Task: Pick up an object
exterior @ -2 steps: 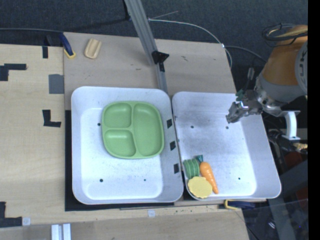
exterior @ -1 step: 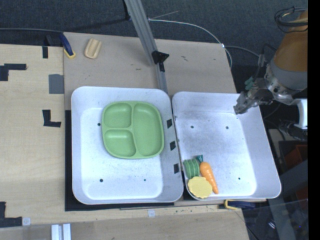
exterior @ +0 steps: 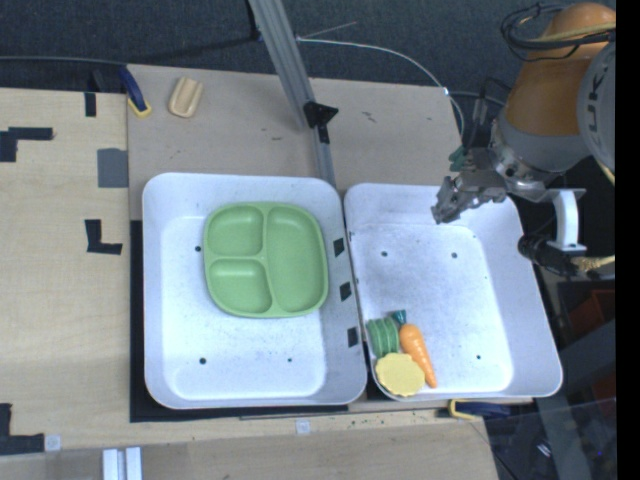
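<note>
My gripper (exterior: 447, 208) hangs over the far edge of the right bin (exterior: 455, 278), near its back middle, with nothing visibly in it. Three small toy foods lie together at the bin's near left corner, well away from the gripper: an orange carrot (exterior: 417, 354), a yellow round piece (exterior: 400, 375) and a green ribbed piece (exterior: 383, 333). The left bin (exterior: 180, 353) holds a green divided plate (exterior: 266, 259) lying flat.
A slanted metal pole (exterior: 290, 58) rises behind the seam between the bins. A tan block (exterior: 185, 97) and a blue-and-yellow item (exterior: 135, 90) lie on the bench at the back left. Thin cables arc behind the right bin.
</note>
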`<state>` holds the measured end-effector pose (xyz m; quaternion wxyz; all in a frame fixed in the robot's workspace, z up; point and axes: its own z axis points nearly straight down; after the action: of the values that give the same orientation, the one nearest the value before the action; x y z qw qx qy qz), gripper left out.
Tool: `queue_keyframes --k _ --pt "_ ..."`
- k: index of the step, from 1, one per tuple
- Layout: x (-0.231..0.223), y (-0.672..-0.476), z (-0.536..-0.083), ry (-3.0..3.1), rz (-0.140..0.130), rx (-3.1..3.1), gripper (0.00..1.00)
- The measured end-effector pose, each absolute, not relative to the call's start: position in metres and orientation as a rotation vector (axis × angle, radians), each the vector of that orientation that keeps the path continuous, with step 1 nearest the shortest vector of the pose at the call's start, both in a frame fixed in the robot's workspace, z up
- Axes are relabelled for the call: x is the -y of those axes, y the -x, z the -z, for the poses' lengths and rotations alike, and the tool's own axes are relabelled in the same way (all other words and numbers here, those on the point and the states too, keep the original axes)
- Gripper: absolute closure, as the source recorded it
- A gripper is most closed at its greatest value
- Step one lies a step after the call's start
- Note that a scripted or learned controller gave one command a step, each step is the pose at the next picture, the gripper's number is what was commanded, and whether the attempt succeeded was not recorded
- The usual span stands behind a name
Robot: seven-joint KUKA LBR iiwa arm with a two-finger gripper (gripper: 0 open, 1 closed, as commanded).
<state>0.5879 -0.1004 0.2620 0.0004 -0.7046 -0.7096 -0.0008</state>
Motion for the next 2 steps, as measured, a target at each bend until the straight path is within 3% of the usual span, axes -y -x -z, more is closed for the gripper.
queue_keyframes --k 2 --pt "-0.004 -0.603 -0.234 2.213 -0.002 2.226 1.00"
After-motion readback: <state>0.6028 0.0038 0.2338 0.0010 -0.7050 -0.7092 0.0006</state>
